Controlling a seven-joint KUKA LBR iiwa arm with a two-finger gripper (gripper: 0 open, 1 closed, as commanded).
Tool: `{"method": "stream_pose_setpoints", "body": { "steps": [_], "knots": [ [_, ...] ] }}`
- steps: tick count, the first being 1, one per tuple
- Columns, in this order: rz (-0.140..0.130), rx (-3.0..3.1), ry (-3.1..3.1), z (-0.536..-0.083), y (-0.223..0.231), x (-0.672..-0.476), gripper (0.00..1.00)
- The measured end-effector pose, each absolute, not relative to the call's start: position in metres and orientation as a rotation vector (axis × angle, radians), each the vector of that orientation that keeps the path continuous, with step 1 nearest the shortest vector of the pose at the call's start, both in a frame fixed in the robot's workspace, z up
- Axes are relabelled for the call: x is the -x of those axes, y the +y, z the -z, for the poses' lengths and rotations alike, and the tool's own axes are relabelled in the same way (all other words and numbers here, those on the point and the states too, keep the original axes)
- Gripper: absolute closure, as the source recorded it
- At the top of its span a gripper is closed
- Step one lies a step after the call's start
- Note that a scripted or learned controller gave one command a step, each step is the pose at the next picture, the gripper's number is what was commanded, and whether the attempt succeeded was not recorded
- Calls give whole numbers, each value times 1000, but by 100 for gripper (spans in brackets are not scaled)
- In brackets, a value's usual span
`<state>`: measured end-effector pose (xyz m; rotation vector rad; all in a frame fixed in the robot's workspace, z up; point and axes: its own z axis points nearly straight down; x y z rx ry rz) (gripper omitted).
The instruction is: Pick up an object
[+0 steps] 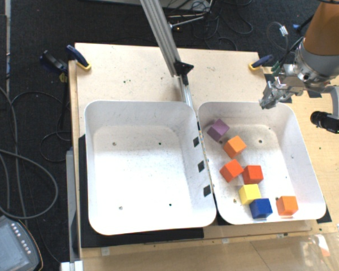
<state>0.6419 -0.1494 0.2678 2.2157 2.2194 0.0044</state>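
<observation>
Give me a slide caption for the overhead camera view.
Gripper poised above the right bin's far rim; seven colored blocks inside.

My arm runs off the picture's top right corner, and my pincer's tips blur together.

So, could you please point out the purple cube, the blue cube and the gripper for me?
purple cube (217,130), camera view, middle of its top face.
blue cube (261,208), camera view, middle of its top face.
gripper (268,102), camera view, at its fingertips.

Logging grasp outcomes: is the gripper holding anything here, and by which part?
Nothing is held: the gripper sits above the right bin's far rim, apart from the blocks.
</observation>
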Motion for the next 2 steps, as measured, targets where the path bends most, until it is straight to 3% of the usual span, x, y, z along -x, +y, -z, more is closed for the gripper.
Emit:
{"method": "stream_pose_setpoints", "body": {
  "steps": [2],
  "knots": [
    [0, -2214, 2229, -274, -49, -644, 100]
  ]
}}
